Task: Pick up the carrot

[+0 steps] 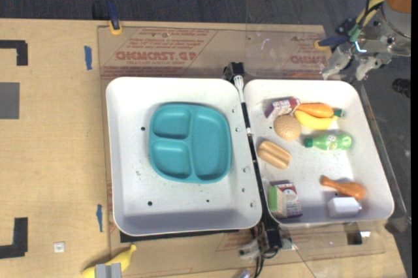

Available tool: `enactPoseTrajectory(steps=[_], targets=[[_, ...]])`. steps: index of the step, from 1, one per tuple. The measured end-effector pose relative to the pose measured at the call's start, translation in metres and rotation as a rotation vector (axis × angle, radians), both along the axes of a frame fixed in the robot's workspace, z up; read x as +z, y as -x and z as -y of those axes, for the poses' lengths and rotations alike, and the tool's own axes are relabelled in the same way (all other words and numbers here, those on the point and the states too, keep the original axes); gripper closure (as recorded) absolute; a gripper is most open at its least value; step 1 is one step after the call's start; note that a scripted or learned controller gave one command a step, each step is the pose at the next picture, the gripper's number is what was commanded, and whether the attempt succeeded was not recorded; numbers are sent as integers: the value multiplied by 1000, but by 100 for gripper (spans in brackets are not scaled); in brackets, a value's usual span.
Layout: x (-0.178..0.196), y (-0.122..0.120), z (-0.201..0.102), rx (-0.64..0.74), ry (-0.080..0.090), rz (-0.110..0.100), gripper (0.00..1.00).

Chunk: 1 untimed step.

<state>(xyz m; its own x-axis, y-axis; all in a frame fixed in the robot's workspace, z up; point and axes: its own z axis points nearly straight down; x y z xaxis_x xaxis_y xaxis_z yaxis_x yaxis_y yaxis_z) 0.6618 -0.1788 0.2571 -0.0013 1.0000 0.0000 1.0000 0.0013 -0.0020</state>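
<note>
The carrot, orange with a green tip at its right end, lies near the back of the right bin, resting against a yellow banana just in front of it. My gripper hangs beyond the back right corner of that bin, above the cardboard, up and to the right of the carrot. Its fingers are open with nothing between them.
Around the carrot lie a purple packet, a tan bun, a green bottle, a hot dog roll, an orange drumstick, a white block and a small carton. The left bin holds a teal divided plate.
</note>
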Motion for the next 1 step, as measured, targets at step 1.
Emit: enactPoseTrajectory(steps=[1], targets=[[-131,-10,-2,182,7,18,0]])
